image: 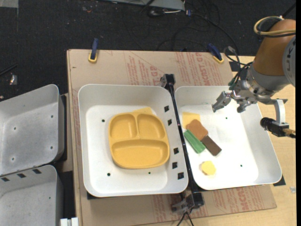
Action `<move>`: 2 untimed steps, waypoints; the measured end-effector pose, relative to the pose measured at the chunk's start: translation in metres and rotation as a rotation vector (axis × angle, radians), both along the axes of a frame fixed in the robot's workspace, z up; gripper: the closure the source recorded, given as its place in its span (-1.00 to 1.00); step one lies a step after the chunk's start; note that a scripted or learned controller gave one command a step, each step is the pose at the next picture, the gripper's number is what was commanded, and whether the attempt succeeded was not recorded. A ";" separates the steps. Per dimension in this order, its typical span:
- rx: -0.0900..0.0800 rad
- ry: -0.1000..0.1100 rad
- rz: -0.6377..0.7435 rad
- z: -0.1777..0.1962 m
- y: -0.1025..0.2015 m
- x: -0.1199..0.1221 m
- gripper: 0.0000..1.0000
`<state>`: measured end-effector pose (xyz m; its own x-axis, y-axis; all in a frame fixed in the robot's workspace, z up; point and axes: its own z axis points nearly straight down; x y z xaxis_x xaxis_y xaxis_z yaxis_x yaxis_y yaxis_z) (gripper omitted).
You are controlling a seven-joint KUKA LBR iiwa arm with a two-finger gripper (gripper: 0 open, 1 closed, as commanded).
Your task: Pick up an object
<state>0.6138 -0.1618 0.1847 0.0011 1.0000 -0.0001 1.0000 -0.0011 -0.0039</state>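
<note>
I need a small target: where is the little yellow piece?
The little yellow piece lies in the right bin, near its front, below the brown block.

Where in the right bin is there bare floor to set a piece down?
In the right bin, bare floor runs along the far-right side and the near-right corner, right of the brown block and yellow lump. It is crowded by the divider: green bar, brown block and yellow slab bunch together. The pincer hangs over the far edge.
</note>
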 end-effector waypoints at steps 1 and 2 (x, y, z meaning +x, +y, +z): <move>0.001 0.001 0.000 -0.046 0.003 -0.008 -1.00; 0.000 -0.003 -0.001 -0.095 0.003 -0.008 -1.00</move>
